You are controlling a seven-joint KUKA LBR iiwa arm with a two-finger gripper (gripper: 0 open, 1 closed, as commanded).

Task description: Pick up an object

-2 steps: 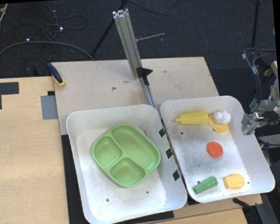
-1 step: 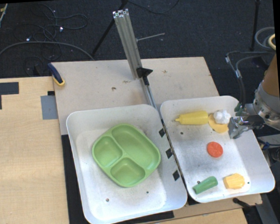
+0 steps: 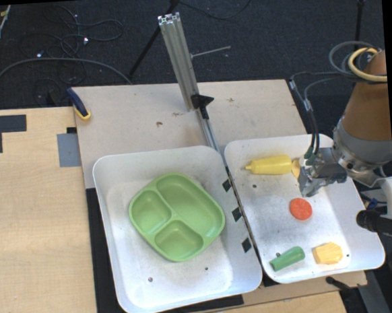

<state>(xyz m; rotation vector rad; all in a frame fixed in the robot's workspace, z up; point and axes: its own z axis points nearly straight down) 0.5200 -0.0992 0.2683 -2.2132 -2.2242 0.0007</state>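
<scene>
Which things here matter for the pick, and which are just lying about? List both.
For the pick: gripper, yellow bottle, orange ball, green cylinder, yellow block, right bin.

Lying about: green plate, left bin, metal post.

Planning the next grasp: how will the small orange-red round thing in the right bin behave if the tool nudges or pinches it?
The orange-red round piece looks rounded, so it may roll across the right bin when nudged. Its smooth surface could slip from a pinch. Being small, it is probably light.

I'm seeing even, bright overhead light, soft shadows, the floor (image 3: 51, 35) staying dark, everything slightly soft and grainy.
</scene>
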